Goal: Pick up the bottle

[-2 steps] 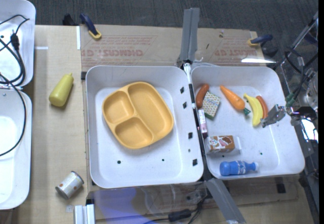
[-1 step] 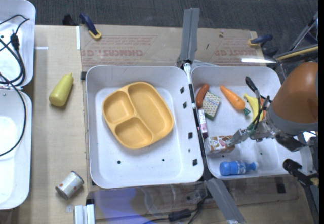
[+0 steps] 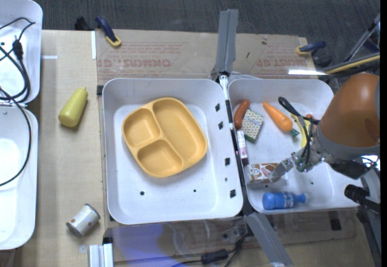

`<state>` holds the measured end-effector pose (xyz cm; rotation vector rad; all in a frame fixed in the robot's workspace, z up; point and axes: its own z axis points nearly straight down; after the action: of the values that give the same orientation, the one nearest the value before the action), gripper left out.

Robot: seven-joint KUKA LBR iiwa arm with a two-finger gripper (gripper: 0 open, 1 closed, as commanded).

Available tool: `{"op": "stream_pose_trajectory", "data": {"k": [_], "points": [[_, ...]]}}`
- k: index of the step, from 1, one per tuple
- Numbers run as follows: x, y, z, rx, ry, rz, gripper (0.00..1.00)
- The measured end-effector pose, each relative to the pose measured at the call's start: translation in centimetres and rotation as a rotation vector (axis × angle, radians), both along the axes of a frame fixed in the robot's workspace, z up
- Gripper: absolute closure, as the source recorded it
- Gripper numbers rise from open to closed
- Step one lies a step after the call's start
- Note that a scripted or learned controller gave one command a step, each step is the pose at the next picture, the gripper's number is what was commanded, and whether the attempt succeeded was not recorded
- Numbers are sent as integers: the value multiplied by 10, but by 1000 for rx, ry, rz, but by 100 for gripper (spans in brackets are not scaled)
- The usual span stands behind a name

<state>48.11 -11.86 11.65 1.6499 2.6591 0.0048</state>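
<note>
A small blue bottle [image 3: 284, 200] lies on its side near the front edge of the right bin [image 3: 320, 190]. My gripper [image 3: 282, 170] reaches in from the right and hangs low over the bin, just above and behind the bottle. Its tip sits beside a small brown printed carton [image 3: 262, 173]. The arm's orange wrist band [image 3: 357, 112] hides part of the bin's right side.
The right bin also holds a carrot [image 3: 277, 116], a red sausage [image 3: 240, 113], a patterned card [image 3: 253, 124] and a thin dark stick [image 3: 242, 145]. A yellow divided plate [image 3: 164, 136] lies in the left bin [image 3: 121, 193]. A yellow bottle [image 3: 73, 107] and a tin can [image 3: 83, 219] lie on the bench to the left.
</note>
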Motion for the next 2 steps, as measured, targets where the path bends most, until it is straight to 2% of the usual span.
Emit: {"op": "stream_pose_trajectory", "data": {"k": [1, 2], "points": [[-3, -61, 79, 2, 11, 197, 0], [-3, -88, -5, 3, 13, 367, 0]]}}
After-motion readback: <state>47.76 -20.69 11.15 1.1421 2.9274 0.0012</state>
